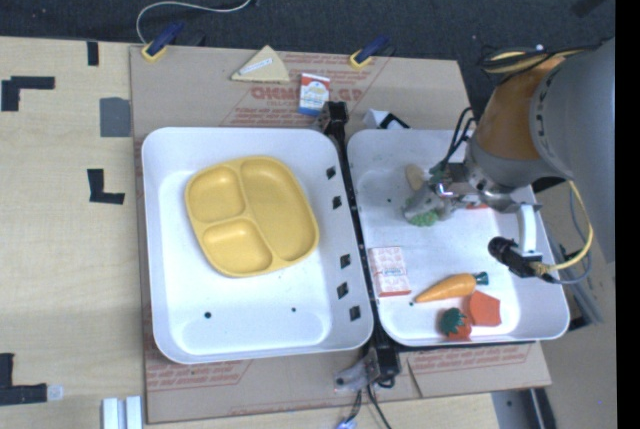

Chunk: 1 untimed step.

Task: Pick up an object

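Your left bin holds a yellow divided plate, lying flat toward its upper half, with three compartments that look bare. Your right bin carries the loose things: a small printed card near its left wall, a toy carrot just beside it to the right, and an orange-red block touching a small red and green piece at the lower edge. The tool sits low over the upper middle of the right bin, right at a green and beige object. You cannot tell whether it is parted or closed, nor whether it grips anything.
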Available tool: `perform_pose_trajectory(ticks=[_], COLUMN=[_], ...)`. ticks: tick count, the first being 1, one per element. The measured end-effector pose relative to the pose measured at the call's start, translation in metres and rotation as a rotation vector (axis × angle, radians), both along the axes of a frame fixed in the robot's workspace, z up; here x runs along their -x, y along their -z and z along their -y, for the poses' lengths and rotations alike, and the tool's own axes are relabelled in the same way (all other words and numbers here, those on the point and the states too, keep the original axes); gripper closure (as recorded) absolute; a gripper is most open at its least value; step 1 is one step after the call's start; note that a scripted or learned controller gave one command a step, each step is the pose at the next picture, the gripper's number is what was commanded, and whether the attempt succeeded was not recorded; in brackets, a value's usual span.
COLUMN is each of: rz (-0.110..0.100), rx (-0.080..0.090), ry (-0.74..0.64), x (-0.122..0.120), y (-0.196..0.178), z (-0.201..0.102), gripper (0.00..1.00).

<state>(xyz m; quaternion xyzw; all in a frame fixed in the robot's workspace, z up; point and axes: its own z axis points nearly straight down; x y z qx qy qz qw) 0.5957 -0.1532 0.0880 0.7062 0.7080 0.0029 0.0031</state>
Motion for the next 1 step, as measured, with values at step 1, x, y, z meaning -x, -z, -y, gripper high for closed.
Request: perform_pose_trajectory(ticks=[1], rz=[-0.008], rx=[-0.001], ry=[0.000], x=[0.0323], y=[-0.0967], z=[-0.0643], gripper=[1.00])
